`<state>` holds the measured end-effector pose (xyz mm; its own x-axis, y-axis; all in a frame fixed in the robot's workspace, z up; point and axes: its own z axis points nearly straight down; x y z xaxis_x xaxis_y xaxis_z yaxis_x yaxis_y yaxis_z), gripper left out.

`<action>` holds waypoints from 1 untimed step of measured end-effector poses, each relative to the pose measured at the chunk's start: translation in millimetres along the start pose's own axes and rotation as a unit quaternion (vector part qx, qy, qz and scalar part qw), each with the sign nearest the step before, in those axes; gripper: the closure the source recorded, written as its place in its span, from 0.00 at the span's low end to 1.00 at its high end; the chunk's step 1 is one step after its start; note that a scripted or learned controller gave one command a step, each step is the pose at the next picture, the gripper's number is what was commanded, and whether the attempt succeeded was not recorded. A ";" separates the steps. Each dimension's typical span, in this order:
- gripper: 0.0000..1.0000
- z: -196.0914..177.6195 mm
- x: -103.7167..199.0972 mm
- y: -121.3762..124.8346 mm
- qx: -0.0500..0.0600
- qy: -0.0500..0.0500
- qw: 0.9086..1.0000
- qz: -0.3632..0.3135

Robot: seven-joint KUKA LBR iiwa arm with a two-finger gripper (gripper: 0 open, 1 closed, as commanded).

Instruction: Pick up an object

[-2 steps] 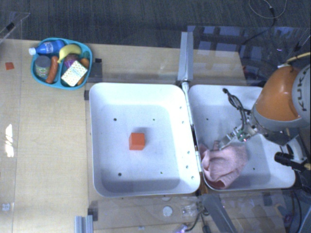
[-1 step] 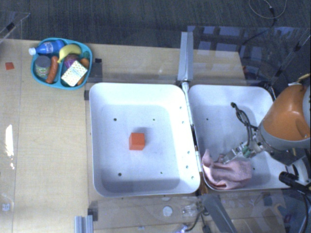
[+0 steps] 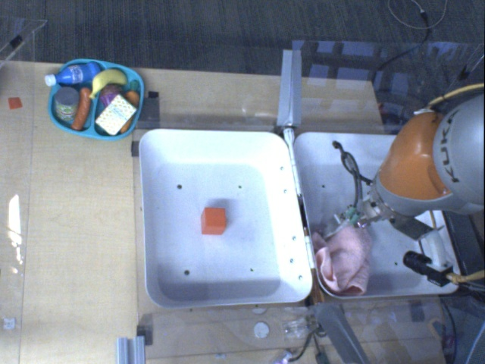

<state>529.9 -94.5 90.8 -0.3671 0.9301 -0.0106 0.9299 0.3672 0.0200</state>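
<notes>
2 white bins side by side: orange cube [image 3: 214,221] sits alone mid left bin [image 3: 163,203], while gripper [image 3: 355,217] hangs low in right bin [image 3: 333,146] touching pink cloth [image 3: 345,260], likely going for it; jaw state unreadable.

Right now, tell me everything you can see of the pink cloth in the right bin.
The pink cloth is a soft, crumpled fabric, bunched into a loose heap with folds and a darker crease down its middle. It lies in the right bin, in the near left corner against the wall beside the divider. The claw sits at its upper edge; whether it grips the fabric cannot be told.
</notes>
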 end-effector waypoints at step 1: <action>0.00 1.5 -10.4 35.7 0.003 0.001 0.998 0.056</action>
<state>567.0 -91.2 90.2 -0.2603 0.9655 -0.0070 0.9654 0.2604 0.0159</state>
